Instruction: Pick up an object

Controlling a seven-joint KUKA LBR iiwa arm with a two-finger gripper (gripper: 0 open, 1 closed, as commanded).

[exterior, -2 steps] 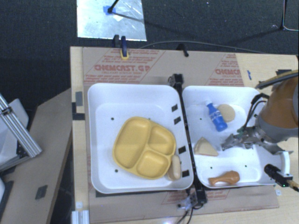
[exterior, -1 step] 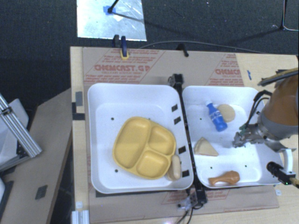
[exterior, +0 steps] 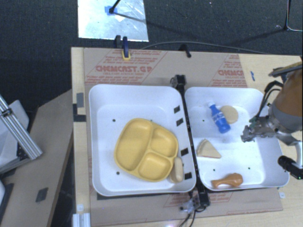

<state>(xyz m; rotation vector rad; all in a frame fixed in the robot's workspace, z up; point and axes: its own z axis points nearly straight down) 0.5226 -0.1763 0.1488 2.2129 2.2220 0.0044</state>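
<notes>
The right bin (exterior: 265, 171) holds a blue bottle (exterior: 218, 118) lying flat, a round tan piece (exterior: 230, 113) beside it, a pale wedge (exterior: 208, 149) near the divider and a brown drumstick-shaped toy (exterior: 227, 180) at the front. My gripper (exterior: 249, 134) hangs over the right part of this bin, to the right of the bottle and apart from every object. The arm's grey body and orange band rise behind it at the right edge.
The left bin (exterior: 102, 122) carries a yellow divided plate (exterior: 146, 149) with a small beige piece (exterior: 177, 170) at its front right corner. A black divider clip strip (exterior: 183, 122) runs between the bins. Cables cross the bench's back edge.
</notes>
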